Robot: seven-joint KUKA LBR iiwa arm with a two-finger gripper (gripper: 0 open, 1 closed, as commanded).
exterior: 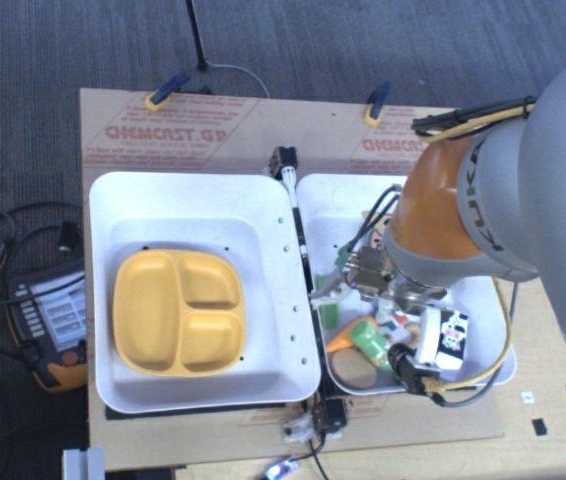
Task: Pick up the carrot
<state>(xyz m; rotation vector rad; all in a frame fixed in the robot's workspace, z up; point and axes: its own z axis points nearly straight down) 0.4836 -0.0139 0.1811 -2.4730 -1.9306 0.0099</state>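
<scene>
The carrot (342,341) is a short orange piece lying in the right bin (483,368) near its front left corner. Its right end touches a green object (371,342). My gripper (391,313) hangs below the orange wrist band, low over the bin and just right of and above the carrot. The wrist and cables hide much of the gripper, and nothing shows held in it.
In the left bin (113,208) lies a yellow divided plate (177,309). The right bin also holds a small green block (329,315), a tan round item (355,373) and a white box with black marks (448,335). The arm covers the bin's middle.
</scene>
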